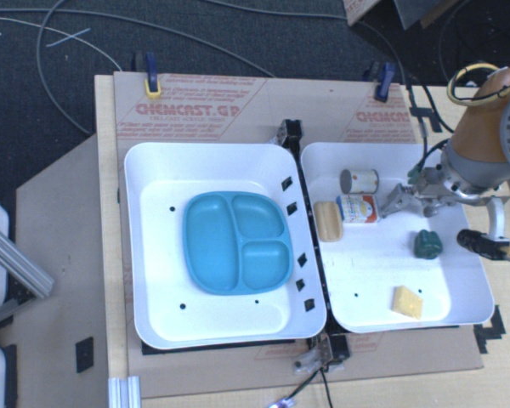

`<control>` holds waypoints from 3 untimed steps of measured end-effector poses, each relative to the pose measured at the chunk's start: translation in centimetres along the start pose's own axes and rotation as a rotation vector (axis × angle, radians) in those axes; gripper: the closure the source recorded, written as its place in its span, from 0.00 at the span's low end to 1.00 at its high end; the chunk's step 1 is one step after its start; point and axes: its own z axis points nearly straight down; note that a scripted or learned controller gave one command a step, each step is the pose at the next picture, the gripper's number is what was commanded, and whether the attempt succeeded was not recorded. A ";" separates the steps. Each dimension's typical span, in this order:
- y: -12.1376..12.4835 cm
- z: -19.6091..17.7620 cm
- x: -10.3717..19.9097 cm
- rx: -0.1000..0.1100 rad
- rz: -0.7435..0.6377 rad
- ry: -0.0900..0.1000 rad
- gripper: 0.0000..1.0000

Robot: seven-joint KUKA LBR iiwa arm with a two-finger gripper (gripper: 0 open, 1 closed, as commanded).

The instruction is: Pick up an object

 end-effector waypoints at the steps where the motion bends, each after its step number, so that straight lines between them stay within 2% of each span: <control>1: 0.2 -1.5 -0.1 -0.008 0.000 -0.002 1.00; 2: 1.0 -6.2 -0.4 -0.013 0.000 -0.005 1.00; 3: 0.6 -12.6 -0.5 -0.015 0.000 -0.005 1.00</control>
